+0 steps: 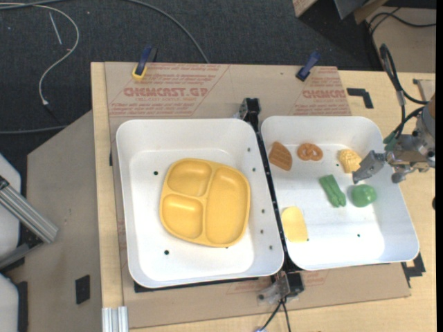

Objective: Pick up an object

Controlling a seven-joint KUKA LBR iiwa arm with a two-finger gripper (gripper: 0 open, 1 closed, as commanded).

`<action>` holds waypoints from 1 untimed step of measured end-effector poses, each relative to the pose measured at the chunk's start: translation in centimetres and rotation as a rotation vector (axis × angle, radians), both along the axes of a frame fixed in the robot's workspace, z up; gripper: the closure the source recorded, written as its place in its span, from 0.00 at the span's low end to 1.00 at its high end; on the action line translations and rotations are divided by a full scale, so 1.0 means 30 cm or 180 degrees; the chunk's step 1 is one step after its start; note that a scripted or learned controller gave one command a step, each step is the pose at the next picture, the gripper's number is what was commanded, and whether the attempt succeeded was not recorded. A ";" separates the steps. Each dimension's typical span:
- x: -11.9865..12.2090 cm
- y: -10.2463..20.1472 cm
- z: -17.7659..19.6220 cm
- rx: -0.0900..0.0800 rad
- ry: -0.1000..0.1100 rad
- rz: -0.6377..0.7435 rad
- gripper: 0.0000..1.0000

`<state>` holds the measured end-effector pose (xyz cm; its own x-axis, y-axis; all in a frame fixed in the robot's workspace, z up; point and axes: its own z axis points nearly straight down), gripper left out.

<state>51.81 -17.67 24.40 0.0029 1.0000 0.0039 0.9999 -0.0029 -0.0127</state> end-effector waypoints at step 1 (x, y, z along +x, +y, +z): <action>0.008 0.001 0.019 -0.0009 -0.0036 0.0010 0.00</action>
<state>52.05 -17.64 24.96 -0.0003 1.0000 0.0011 1.0000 0.0003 -0.0013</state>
